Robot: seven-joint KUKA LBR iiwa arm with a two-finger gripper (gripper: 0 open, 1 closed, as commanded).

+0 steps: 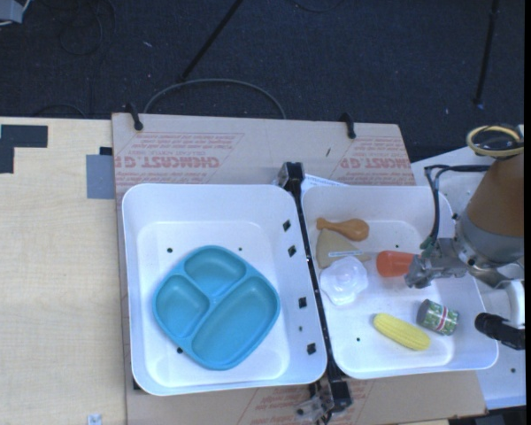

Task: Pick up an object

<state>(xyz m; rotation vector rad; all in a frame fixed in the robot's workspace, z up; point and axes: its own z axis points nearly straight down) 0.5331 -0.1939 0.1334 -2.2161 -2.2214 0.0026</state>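
While the grey arm [500, 224] leans in from the right, its pincer [420, 273] hangs low over the right bin [442, 361]. The pincer is dark and small from up here, so I cannot tell if it is spread or pressed together. Its tip sits just beside an orange-red toy [394, 263], and they look like they touch, but the toy is not clearly between the two sides.

Other toys lie in the same bin. A tan drumstick [342, 228] lies near the back wall. A clear plastic cup [342, 282] sits by the left wall, just beside the orange-red toy. A yellow corn cob [402, 331] lies near the front. A little green can [438, 317] lies on its side, just right of the corn and below the pincer.

The left bin [142, 228] holds a blue plate [217, 306] with three parts. A black strip [303, 273] runs between the two bins.

Both bins rest on a sheet of brown cardboard [186, 153] with red letters on it. The cardboard lies on a pale wood bench [44, 282]. Some dark squares [18, 144] mark the bench at the far left.

Behind the bench the floor [354, 51] is dark blue. Thin black cables [212, 85] curl across it.
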